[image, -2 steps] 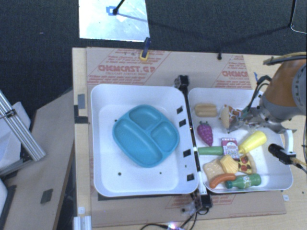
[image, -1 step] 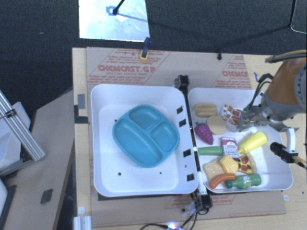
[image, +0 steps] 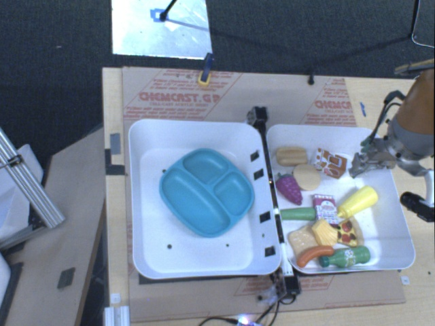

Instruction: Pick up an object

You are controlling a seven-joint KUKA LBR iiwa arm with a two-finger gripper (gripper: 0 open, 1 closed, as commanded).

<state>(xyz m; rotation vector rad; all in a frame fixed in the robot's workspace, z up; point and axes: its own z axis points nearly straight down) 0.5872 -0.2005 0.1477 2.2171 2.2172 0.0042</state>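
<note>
The gripper [image: 370, 160] hangs over the far right part of the right bin [image: 406, 246], just inside its rim, at the end of the grey arm [image: 416, 124] with its orange band. Whether its fingers are parted or closed cannot be told from this view, and nothing is seen between them.

All the toy food lies to the left of the gripper or nearer the camera than it. Closest is the small brown and white box [image: 331, 162], just to its left and tilted. Beyond that, farther left, lies the bun [image: 291, 156], its long axis running left to right. The round tan disc [image: 306, 178] sits left of the gripper and slightly nearer the camera, with the purple grapes [image: 289, 189] beside it, their narrow end pointing toward the near edge.

Nearer the camera than the gripper and slightly left lies the yellow bottle [image: 357, 202], slanted, its narrow end aimed toward the near left. Touching it on the left is the red carton [image: 325, 208]. The green cucumber [image: 298, 214] lies left of that, along a left-to-right line.

Nearest the camera are the pizza slice [image: 349, 232], the yellow cheese wedge [image: 326, 233], the orange sausage [image: 314, 255] and the green bottle [image: 347, 256], whose long axis runs left to right.

Well to the left of the gripper, the left bin [image: 146, 250] holds a blue divided plate [image: 206, 192].
</note>
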